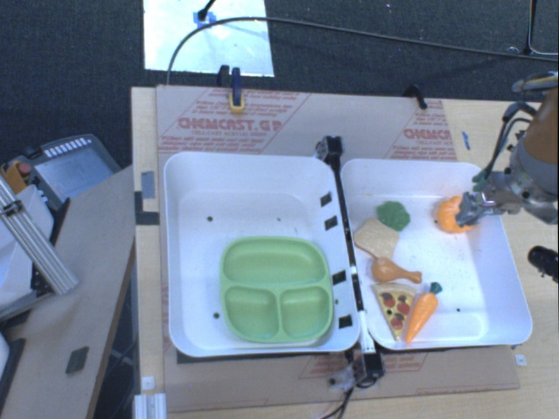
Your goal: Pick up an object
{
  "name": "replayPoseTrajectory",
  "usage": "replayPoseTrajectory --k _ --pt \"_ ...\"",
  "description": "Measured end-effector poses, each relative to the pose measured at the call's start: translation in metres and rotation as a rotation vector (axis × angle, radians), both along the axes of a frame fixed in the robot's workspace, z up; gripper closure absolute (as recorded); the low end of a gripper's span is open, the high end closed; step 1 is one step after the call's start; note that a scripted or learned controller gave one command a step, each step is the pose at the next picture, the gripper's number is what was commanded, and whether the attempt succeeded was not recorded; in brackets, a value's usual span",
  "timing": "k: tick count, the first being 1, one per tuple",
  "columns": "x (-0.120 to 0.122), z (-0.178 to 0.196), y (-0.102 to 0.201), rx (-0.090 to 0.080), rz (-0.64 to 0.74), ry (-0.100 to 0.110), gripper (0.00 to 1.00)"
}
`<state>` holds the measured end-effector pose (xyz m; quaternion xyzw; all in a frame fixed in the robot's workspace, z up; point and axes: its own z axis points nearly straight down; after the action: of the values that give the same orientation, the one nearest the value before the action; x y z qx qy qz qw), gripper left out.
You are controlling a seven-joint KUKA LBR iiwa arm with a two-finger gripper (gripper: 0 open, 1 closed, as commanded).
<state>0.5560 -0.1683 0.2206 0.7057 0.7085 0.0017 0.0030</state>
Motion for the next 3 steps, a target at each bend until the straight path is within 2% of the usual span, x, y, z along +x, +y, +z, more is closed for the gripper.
replayPoseTrajectory --k 1,3 --pt "0.002 0.001 0.046 0.002 0.004 0.004 1.00" --pt "-0.013 -0.012 0.158 0.004 0.005 0.006 1.00"
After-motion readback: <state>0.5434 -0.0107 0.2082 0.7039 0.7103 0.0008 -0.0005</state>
